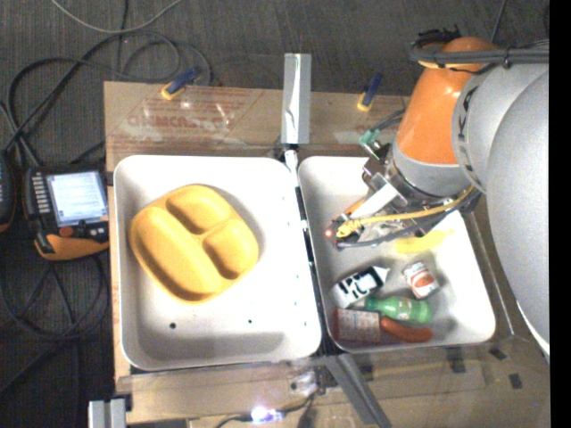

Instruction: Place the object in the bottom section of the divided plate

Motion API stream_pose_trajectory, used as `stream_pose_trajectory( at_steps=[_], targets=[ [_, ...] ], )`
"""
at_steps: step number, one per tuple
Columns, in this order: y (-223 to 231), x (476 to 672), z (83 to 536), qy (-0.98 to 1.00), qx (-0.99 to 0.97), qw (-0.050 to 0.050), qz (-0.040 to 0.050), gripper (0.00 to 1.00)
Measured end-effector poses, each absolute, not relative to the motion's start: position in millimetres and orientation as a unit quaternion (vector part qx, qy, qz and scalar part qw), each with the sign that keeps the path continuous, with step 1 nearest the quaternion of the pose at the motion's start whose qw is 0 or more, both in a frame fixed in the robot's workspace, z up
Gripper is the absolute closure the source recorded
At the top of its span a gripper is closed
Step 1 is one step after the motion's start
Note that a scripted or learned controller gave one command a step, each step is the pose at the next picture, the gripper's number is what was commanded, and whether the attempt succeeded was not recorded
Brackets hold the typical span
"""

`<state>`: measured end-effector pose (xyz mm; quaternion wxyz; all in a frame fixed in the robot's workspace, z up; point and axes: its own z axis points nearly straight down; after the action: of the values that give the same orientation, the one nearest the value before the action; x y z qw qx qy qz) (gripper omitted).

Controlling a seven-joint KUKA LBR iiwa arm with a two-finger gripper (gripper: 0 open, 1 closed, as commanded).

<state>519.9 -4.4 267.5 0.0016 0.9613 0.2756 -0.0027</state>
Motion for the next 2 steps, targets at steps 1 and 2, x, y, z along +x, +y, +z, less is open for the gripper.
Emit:
stream_pose_trajectory(
  at_steps=[1, 2],
  targets=[
    [12, 498.0, 427, 0.32, 0.947, 0.002, -0.001, 1.0],
    [96, 483.9, 368, 0.315, 0.949, 0.001, -0.0023, 1.0]
  ],
)
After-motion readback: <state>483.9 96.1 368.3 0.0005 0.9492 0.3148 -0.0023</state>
